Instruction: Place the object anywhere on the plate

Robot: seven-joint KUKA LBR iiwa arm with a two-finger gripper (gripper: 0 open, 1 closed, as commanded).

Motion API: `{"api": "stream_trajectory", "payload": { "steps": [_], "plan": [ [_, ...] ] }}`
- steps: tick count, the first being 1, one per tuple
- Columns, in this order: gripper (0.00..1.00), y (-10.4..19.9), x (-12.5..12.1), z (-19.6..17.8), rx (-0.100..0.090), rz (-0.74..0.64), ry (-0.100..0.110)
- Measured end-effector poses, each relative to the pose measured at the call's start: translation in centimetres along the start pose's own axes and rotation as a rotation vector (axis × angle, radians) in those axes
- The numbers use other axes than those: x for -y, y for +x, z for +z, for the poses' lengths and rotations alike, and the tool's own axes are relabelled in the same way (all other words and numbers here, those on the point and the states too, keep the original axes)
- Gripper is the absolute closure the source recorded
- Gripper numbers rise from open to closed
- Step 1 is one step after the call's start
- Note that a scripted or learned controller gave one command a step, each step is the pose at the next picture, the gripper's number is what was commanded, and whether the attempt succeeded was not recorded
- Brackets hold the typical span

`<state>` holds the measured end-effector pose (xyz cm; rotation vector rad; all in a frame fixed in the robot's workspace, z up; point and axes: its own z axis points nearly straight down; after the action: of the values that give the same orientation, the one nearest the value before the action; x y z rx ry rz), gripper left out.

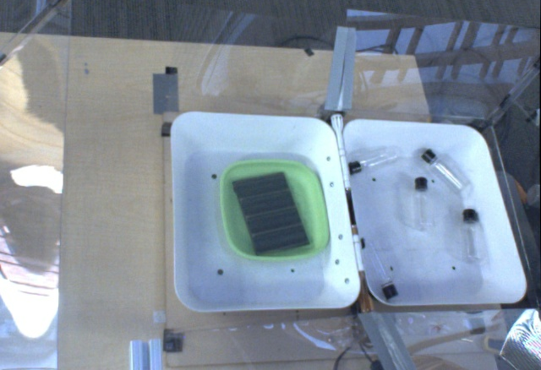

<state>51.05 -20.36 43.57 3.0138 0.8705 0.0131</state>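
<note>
1. Where the two white bins meet at mid-bench, the left bin (190, 275) carries a green plate (232, 220) at its centre.
2. A dark grey ridged block (270, 214) lies flat on the plate, inside the rim, with its long axis running from about 11 o'clock to 5 o'clock.
3. The right bin (499, 275) holds several clear vials with black caps, scattered and apart from one another: one (372, 160) at 10 o'clock of the bin, one (444, 171) at 12 o'clock, one (420, 204) near the centre, one (471, 237) at 3 o'clock.
4. A further black cap (390, 291) sits at 7 o'clock of that bin.
5. Pincer: whether wide, narrow or holding anything cannot be told.
6. A grey metal bar (342, 68) lies on the wooden bench (110, 191) at 12 o'clock of the seam between the bins.
</note>
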Motion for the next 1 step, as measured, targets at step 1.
{"api": "stream_trajectory", "payload": {
  "steps": [1],
  "plan": [
    [0.0,-1.91,1.01,-0.01,0.002,0.123,0.0]
  ]
}}
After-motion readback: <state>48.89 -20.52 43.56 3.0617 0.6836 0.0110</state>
